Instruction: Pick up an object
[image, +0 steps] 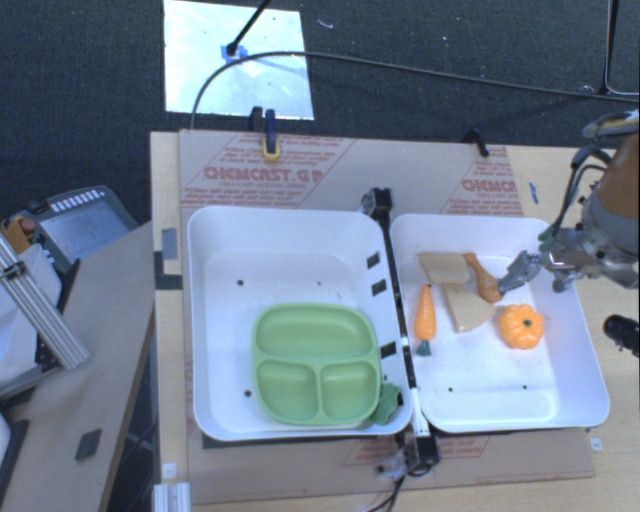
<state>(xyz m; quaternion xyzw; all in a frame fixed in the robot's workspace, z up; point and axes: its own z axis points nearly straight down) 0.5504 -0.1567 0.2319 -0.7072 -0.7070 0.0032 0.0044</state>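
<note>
Orange pumpkin (521, 327) just below gripper (532, 268).

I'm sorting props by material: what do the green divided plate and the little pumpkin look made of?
Green plate: probably moulded plastic, matte, with uniform colour and rounded compartment walls. Pumpkin: likely plastic or rubber toy food, smooth, slightly glossy, with a highlight on its ribs.

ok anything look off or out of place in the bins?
One small thing: a green scrap is wedged under the green divided plate at the left bin's front right corner. In the right bin the carrot, pumpkin and tan pieces lie loose, nothing spilled.
</note>
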